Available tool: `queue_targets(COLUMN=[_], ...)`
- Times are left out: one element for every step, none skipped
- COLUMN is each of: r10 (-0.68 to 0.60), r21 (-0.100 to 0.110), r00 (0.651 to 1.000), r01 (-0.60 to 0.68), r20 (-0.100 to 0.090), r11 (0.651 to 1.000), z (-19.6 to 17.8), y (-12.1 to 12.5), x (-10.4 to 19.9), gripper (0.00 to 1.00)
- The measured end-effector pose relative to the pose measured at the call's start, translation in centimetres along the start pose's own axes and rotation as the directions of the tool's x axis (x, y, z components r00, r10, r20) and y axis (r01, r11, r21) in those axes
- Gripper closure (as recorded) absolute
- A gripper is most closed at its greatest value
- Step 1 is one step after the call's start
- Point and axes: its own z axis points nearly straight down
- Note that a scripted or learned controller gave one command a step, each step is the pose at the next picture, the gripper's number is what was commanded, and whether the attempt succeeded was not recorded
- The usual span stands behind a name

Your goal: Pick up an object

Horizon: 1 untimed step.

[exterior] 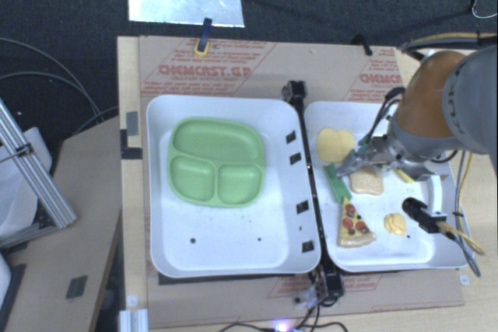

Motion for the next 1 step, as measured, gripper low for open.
queue_targets(r10=[-0.008], r21=[0.004], r00=[1.0], r01=[0.008], r20=[-0.005], r11=[1.0], z=[-9.29], y=[-5.03], x=[8.03], gripper=[0.0])
